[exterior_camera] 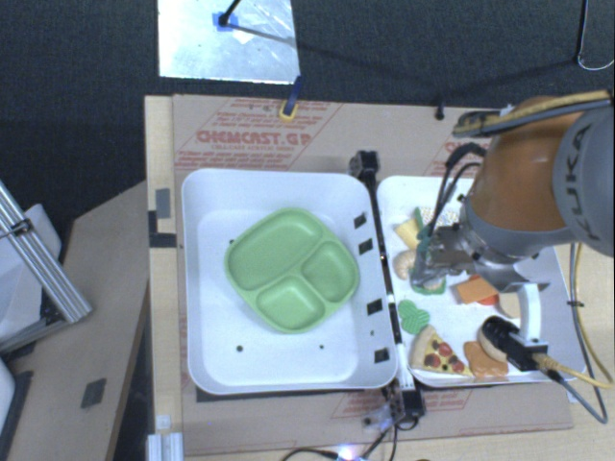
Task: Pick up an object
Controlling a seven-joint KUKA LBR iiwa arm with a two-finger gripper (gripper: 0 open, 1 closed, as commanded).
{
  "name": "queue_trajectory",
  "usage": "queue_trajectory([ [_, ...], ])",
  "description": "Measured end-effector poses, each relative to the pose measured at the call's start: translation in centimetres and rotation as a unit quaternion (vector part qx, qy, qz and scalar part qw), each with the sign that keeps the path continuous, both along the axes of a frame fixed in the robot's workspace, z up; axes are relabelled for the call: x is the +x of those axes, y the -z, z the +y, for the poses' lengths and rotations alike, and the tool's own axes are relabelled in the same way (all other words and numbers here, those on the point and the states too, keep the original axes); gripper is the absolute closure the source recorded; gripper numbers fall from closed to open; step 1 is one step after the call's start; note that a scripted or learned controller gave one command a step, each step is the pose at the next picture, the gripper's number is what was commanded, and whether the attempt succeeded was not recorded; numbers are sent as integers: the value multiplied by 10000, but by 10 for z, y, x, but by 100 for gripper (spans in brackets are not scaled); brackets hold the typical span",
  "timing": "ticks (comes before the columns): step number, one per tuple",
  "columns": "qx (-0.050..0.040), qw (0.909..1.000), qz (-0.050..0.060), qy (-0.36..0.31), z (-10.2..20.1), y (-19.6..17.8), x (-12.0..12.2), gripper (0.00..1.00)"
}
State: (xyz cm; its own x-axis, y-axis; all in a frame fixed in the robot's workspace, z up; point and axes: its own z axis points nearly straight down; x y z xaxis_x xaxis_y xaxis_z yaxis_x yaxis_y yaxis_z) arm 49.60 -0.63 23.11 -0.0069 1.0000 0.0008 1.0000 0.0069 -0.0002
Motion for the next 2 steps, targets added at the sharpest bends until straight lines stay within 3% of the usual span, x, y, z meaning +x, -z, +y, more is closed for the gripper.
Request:
queue_trajectory([
  [2,-3,10000,-6,16,-2,15,4,100],
])
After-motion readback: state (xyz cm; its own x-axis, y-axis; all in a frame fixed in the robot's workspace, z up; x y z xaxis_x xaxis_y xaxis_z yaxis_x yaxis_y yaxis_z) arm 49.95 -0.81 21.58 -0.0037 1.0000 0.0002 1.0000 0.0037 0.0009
